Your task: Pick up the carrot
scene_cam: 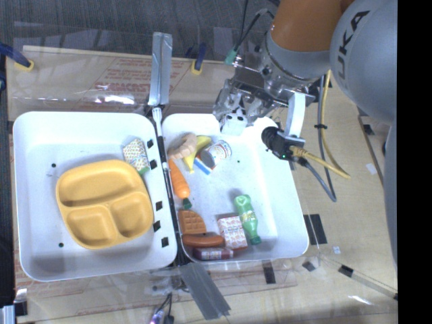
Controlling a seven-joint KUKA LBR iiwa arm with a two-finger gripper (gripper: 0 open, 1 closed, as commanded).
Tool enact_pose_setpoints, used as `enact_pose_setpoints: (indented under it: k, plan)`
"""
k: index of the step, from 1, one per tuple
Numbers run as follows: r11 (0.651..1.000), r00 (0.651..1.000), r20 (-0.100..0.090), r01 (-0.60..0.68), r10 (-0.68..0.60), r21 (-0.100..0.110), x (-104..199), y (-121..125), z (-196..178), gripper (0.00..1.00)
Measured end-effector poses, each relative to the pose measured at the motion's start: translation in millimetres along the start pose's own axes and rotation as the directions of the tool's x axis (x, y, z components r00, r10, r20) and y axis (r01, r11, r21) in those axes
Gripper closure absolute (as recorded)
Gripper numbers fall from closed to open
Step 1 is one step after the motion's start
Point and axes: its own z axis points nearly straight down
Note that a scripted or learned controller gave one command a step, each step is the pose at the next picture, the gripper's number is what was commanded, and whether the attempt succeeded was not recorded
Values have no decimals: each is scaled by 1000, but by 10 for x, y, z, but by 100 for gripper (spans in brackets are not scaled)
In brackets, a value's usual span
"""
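The carrot (179, 181) is orange with a small green tip and lies along the left wall of the right bin (287, 201), pointing away from the camera. My gripper (236, 113) hangs over the far rim of that bin, up and to the right of the carrot and well apart from it. Nothing shows between its fingers.
In the right bin lie a banana and bread piece (189, 148), a small can (217, 154), a green bottle (247, 218), a waffle (191, 221), a sausage (202, 241) and a snack packet (231, 231). The left bin holds a yellow divided plate (102, 201) and a patterned packet (136, 154).
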Motion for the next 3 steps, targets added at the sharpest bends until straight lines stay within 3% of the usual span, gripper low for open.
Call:
enact_pose_setpoints:
  k: [1, 2, 3]
  plan:
    - [999, 1000, 4, -31, 31, 5, 469, -994, 1113, 100]
    - [985, 985, -4, -172, 172, -5, 255, -1057, -604, 100]
    - [978, 978, 2, 206, -206, 0, 571, -973, 545, 100]
